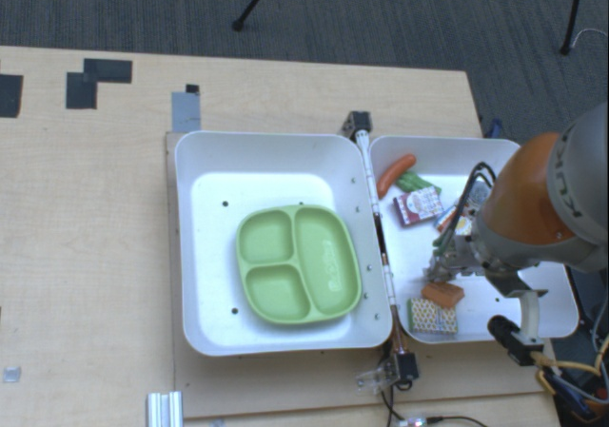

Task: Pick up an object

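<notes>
The pincer (441, 275) hangs low in the right bin (561, 313), just above an orange block (443, 295); its state: cannot tell

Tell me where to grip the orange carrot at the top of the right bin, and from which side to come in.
Grip the carrot across its middle, coming straight down from above. It is long and thin and lies flat and slanted, its upper end toward the bin's back wall, so the fingers should probably close across its narrow width. Its lower end lies close to the centre divider, which leaves little room there.
</notes>
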